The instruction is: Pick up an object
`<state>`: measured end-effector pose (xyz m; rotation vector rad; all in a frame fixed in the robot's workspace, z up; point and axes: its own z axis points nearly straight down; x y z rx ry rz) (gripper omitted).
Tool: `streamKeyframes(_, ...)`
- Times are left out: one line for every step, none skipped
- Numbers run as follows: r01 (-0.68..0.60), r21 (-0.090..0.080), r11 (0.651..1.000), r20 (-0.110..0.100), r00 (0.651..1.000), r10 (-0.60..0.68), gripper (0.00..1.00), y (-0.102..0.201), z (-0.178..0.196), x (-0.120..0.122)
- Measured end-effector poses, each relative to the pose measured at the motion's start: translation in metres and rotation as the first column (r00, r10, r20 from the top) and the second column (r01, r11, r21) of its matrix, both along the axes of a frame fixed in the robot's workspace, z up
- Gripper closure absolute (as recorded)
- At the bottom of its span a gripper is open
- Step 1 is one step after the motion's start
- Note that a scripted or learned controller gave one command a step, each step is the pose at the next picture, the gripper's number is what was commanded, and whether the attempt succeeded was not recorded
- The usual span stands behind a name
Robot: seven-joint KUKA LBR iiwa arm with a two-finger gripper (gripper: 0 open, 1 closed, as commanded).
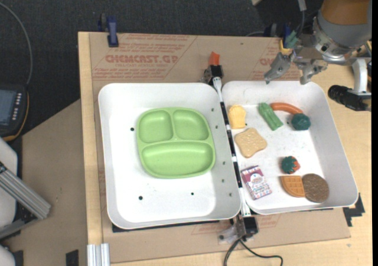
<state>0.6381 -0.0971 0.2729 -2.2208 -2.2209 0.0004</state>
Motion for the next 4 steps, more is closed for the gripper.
streamKeyframes(0.004,0.000,1.000,-0.008,1.000,-0.004,0.00,-0.041,-0.121,-0.003)
streamKeyframes(0.002,0.001,1.000,-0.006,1.000,-0.002,0.00,-0.070,-0.187,0.009)
streamKeyframes(0.001,-0.001,1.000,0.003,1.000,-0.001,1.00,-0.068,-0.171,0.011)
streamKeyframes(0.001,-0.001,1.000,0.002,1.000,-0.001,0.00,-0.068,-0.172,0.011)
